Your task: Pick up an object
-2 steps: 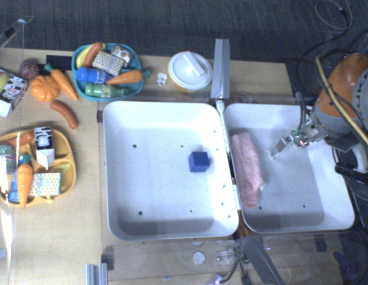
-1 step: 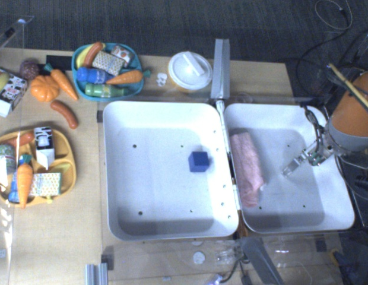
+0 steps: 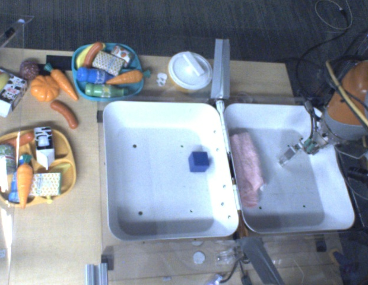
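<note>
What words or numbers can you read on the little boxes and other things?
None can be read.
Patterned box in the blue bowl: print too blurred.
Black-and-white carton on the yellow plate: markings too small.
Black-and-white carton at the left edge: blurred.

— What are you seeing of the arm [image 3: 350, 108] itself?

— You've got a rounded grey body with a broad orange band above the wrist. Behind the tool [image 3: 289, 154], a yellowish cable [image 3: 344, 94] and darker ones run along that band.

— And the tool?

— It's small and pale grey metal, slim and tapering to its tip, with a darker cluster of fittings just behind it. You can't make out screws or markings; too blurred.
</note>
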Controlling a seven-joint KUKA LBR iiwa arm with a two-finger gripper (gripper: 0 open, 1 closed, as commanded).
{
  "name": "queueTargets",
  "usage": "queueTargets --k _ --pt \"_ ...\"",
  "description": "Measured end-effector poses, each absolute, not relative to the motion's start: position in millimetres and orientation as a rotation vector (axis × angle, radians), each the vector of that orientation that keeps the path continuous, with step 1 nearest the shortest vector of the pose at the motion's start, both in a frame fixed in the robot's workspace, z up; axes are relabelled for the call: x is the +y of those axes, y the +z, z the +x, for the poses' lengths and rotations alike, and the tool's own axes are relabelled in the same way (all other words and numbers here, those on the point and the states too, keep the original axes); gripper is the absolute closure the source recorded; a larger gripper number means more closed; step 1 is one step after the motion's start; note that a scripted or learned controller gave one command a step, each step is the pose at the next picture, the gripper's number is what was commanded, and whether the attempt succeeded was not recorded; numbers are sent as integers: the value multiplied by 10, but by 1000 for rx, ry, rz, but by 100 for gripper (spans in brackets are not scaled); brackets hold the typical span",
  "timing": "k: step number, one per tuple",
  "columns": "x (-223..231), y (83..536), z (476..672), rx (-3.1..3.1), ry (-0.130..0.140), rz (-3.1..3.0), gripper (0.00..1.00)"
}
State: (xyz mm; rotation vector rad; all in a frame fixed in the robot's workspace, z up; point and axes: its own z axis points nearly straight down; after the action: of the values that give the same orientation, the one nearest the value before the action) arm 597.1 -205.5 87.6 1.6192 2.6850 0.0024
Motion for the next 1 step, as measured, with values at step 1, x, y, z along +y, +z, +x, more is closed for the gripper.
queueTargets --k 1 --pt "-932 882 6231 2755 8 1489 0"
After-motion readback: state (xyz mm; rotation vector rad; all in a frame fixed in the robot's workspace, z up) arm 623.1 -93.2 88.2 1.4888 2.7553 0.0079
